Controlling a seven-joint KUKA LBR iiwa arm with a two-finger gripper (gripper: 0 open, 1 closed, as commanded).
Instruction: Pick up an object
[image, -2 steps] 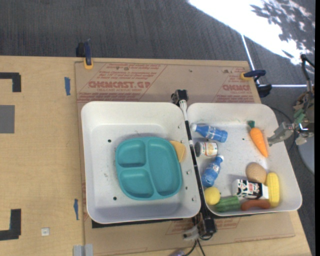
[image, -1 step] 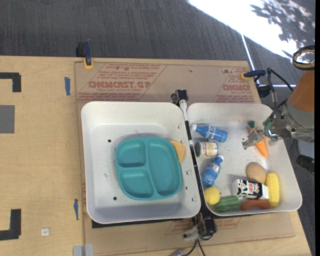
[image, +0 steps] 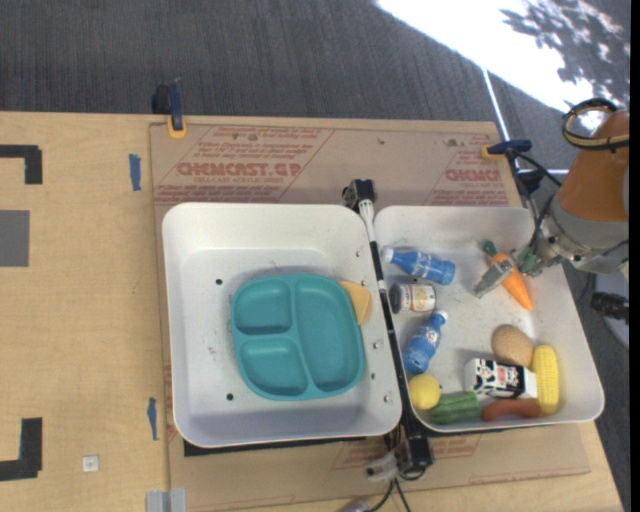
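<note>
Reaching in over the right bin (image: 580, 330), the gripper (image: 500, 272) is seen low at that bin's far right part, with the grey arm (image: 590, 215) and its orange band behind it. Whether the jaws are spread or pressed together cannot be told; nothing is seen pinched between them.

Items catalogued relative to the jaws:
- Orange carrot (image: 517, 287): just beside the jaws, on the arm's side, possibly touching.
- Blue bottle (image: 422, 265): near, toward the left bin.
- Small jar (image: 413, 298): beyond that bottle, by the dividing rim.
- Second blue bottle (image: 424, 343): nearer the camera, toward the left.
- Tan potato-like piece (image: 512, 345): nearer the camera, almost straight below the jaws in view.
- Corn cob (image: 546, 377), black-and-white carton (image: 499, 378), red piece (image: 511, 408), green cucumber (image: 455, 407), yellow lemon (image: 424, 391): clustered along the near wall, well apart from the jaws.
- Teal divided plate (image: 297, 337): in the left bin (image: 200, 250), well apart, with a yellowish piece (image: 359, 298) at its edge.
</note>
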